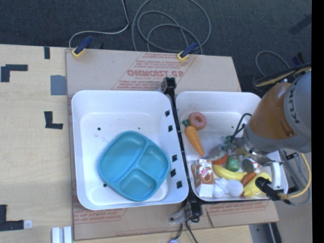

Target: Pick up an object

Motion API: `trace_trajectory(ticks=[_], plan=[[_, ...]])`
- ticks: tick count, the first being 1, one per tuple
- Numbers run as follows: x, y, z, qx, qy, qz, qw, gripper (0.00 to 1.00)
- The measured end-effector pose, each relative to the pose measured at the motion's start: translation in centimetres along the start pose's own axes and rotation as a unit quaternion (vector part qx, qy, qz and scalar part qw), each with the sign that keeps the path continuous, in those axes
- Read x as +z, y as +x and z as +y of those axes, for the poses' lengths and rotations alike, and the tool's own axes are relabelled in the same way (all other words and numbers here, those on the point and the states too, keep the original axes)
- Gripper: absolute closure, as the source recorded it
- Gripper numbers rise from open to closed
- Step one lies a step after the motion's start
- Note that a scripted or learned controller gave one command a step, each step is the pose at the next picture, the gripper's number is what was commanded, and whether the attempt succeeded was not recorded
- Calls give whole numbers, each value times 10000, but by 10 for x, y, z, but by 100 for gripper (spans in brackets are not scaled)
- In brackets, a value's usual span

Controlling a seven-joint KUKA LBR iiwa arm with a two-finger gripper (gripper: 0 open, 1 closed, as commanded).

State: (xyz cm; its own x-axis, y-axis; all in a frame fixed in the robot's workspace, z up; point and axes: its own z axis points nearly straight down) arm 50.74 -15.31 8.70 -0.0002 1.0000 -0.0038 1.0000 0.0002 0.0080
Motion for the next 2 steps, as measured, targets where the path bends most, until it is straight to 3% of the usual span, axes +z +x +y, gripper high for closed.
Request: trace_trajectory(ticks=[1,2], plan=[[-10,-1,1,3,0,-8,10000,100],[-140,91,29,-62,-27,29,10000,100]])
